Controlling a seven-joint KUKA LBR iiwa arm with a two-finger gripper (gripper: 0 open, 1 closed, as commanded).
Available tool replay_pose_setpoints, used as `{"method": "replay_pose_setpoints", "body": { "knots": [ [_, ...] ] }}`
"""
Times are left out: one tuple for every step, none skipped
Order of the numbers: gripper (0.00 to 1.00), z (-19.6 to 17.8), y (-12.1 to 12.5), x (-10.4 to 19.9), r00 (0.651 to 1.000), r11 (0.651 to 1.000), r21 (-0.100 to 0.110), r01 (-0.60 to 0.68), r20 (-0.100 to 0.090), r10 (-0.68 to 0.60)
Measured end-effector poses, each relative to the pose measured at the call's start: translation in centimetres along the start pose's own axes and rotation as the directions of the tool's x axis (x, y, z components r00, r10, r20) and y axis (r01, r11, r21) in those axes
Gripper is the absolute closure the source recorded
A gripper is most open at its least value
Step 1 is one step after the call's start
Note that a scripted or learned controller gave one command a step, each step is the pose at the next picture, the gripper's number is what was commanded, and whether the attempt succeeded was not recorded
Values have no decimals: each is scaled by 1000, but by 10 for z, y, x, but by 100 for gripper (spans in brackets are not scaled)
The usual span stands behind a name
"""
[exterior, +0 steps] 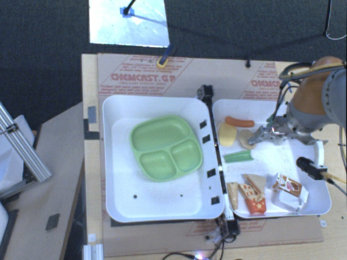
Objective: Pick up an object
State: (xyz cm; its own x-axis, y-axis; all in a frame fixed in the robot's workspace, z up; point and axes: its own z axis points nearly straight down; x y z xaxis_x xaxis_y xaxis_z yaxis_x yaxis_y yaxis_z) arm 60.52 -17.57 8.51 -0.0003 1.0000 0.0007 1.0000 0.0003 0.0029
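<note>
The right bin (pixel 323 202) holds several toy foods. An orange-red sausage (pixel 239 122) lies at its far left, with a yellow piece (pixel 227 135) and a tan round piece (pixel 247 141) just below it. A green stick (pixel 237 156) lies mid-left. Along the front are a tan cone (pixel 232 194), a red and yellow pizza slice (pixel 253 192) and a white and red carton (pixel 287 190). My gripper (pixel 262 136) reaches in from the right, low over the bin, its tip beside the tan round piece.
The left bin (pixel 116 199) holds a green divided tray (pixel 165 148). A black divider with clips (pixel 213 145) runs between the bins. A black part (pixel 310 168) of the arm hangs over the right bin's right side. Cables loop above the wrist.
</note>
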Motion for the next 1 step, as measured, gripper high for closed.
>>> {"method": "replay_pose_setpoints", "body": {
  "knots": [
    [100,-14,2,-1,1000,1000,-8,1,3,-1]
  ]
}}
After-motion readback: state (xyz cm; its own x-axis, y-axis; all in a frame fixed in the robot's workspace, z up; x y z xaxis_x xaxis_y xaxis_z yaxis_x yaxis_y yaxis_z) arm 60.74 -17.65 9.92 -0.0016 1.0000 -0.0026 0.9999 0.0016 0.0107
